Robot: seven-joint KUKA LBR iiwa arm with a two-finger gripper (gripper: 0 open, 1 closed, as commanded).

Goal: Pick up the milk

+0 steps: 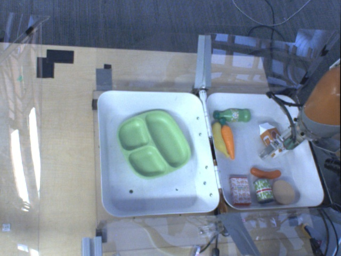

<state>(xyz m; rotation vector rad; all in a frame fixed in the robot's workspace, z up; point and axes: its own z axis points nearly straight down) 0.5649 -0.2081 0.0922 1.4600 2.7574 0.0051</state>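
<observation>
The milk (266,133) is a small white and orange carton in the right part of the right bin (246,154). My gripper (274,147) reaches in from the right on the grey arm with the orange band (325,103). It sits right at the carton's near side and overlaps its lower edge. The view does not show whether the carton is between the gripper's tips. The carton appears to rest on the bin floor.
The right bin also holds a green bottle (233,115), a banana (217,137), a carrot (228,141), a sausage (265,172), a can (262,190), a red packet (240,189) and a tan lump (284,192). A green divided plate (154,142) lies in the left bin (117,193).
</observation>
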